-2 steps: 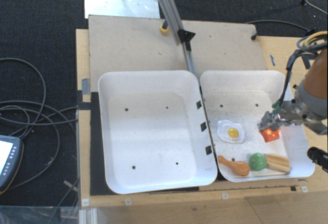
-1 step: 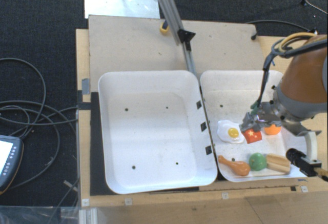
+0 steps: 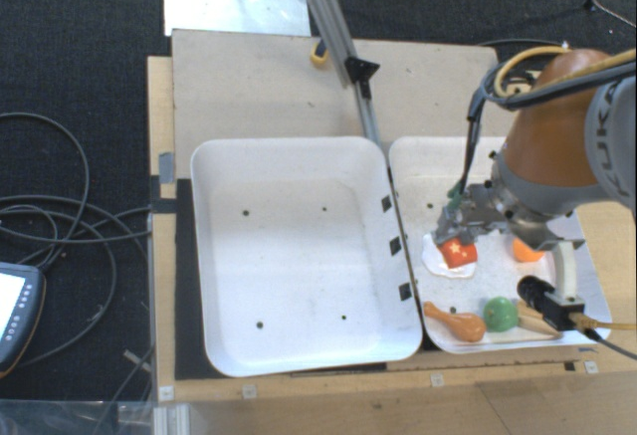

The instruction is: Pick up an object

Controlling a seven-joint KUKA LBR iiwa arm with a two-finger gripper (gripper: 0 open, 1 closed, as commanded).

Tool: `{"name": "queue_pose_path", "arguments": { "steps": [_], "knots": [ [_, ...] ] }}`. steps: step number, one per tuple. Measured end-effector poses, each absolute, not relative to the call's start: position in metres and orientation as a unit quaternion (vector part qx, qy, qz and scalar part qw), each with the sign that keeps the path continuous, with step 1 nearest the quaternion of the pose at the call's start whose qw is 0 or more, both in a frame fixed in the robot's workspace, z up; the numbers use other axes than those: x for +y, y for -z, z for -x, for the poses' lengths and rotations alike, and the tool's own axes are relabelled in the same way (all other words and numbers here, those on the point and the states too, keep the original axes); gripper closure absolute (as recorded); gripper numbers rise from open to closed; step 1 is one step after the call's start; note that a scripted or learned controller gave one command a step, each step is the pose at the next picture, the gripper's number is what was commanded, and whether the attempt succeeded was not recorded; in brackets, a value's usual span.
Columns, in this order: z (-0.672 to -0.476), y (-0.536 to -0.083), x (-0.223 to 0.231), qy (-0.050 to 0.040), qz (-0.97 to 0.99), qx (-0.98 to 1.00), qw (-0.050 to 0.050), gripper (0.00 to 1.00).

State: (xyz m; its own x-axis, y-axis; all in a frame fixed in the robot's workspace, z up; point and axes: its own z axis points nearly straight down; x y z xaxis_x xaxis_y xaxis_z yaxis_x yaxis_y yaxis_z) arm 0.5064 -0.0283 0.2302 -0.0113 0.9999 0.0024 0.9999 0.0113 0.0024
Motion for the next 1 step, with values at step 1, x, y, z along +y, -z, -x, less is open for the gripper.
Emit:
{"name": "queue_pose_path", "arguments": {
  "steps": [1],
  "knots": [
    [-0.5165,-0.2400,0.0277,0.0017,0.703,-0.711,0.000,1.00]
  ]
}}
